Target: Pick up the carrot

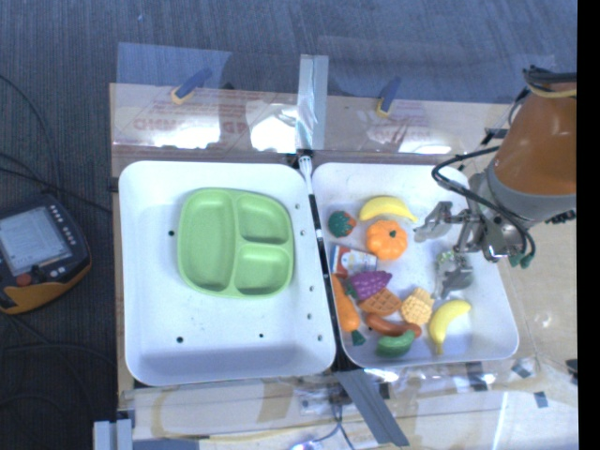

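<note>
Gripper [456,272] hung over right bin [487,345], near a banana [448,321]; couldn't tell its grasp state. Carrot [345,307] lay by the bin's left wall, apart from it.

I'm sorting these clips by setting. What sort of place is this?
Probably a robotics lab: two white bins on a bench, toy food including a carrot, a teach pendant on grey carpet.

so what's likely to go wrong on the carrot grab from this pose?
1. The carrot lies tight along the right bin's left wall, so one finger may have no room on that side.
2. The waffle and grapes crowd it, so a descent could pinch or knock them instead.
3. The gripper hangs across the bin, over the pile; a low sweep might scatter the pumpkin.
</note>
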{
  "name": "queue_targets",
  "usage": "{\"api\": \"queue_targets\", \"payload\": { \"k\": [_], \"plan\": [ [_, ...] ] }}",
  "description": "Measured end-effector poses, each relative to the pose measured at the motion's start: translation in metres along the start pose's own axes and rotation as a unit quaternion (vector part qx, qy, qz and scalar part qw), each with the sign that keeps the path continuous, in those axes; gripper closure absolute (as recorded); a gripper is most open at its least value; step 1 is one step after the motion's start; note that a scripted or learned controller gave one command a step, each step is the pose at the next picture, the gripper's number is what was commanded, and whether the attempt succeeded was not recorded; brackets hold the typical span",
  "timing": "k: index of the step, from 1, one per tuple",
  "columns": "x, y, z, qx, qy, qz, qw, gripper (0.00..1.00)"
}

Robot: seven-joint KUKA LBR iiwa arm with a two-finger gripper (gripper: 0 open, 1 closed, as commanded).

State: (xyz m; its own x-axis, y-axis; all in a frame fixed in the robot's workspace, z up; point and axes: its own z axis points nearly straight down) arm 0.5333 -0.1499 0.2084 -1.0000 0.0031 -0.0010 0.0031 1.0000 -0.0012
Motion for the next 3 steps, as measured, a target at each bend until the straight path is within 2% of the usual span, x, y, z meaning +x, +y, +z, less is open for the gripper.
{"api": "queue_targets", "payload": {
  "k": [1, 2, 3],
  "plan": [
    [-0.023, 0.027, 0.104, 0.001, -0.011, 0.027, 0.9996, 0.0],
    [-0.126, 0.019, 0.107, -0.001, 0.007, 0.128, 0.9917, 0.0],
    [-0.069, 0.044, 0.108, 0.002, -0.014, 0.094, 0.9954, 0.0]
  ]
}}
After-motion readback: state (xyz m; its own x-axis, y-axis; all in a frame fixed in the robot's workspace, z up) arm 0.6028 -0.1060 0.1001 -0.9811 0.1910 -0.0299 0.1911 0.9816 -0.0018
